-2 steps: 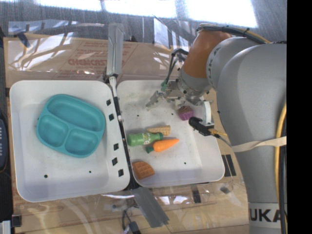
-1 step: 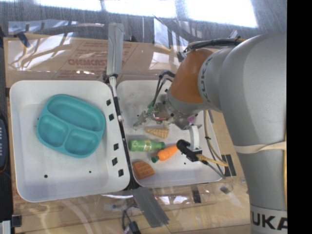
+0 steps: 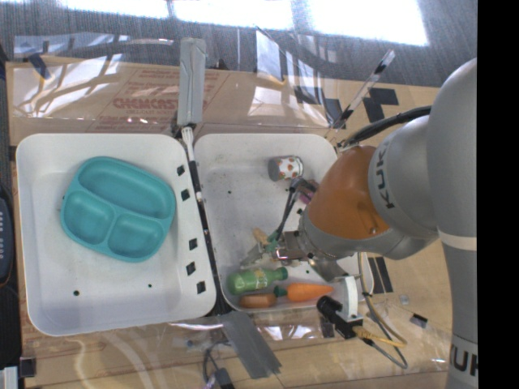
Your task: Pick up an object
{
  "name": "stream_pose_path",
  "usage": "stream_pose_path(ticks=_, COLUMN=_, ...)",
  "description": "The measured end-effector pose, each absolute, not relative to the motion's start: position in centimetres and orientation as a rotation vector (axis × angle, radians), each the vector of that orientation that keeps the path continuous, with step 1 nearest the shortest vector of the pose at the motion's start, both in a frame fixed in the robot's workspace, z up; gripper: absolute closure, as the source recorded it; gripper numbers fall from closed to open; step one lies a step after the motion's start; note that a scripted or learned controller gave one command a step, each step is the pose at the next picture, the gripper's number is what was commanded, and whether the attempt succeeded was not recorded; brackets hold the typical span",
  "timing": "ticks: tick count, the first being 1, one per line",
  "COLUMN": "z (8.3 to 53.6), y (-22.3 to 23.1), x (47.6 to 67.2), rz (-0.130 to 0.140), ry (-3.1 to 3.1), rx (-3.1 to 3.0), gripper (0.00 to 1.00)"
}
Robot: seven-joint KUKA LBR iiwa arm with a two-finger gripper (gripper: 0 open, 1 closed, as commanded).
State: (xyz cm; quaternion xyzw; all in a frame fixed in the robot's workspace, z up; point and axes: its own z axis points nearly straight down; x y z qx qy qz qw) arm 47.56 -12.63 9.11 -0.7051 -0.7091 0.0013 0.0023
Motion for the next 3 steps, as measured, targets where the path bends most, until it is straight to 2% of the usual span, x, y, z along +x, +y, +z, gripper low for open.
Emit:
stream_pose_path(ticks=1, z=10.0, y=-12.6, x=47.7, rz=0.004, ry=-2.233, rx=-2.204, gripper=1.00)
stream_pose_path(ticks=2, z=21.6, y=-9.5, x=47.8, rz=-0.003, ry=-2.232, rx=-2.212, gripper=1.00)
stream_pose_path(ticks=3, z=21.4, y=-9.5, x=47.7, rz=0.002, ry=-2.229, rx=-2.211, gripper=0.00)
